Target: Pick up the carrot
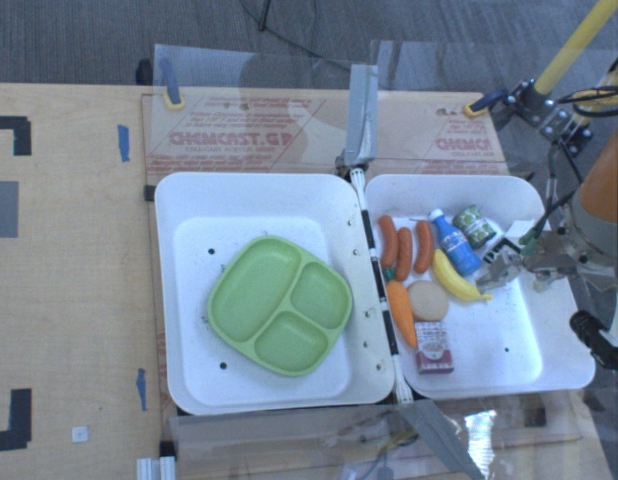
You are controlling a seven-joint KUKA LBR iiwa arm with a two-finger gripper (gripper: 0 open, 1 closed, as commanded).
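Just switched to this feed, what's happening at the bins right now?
The arm reaches in from the right, and its gripper sits low in the right bin, beside the banana and blue bottle. The carrot it is meant to pick up lies untouched by that bin's left wall, next to the sausages. The left bin holds a green divided plate.
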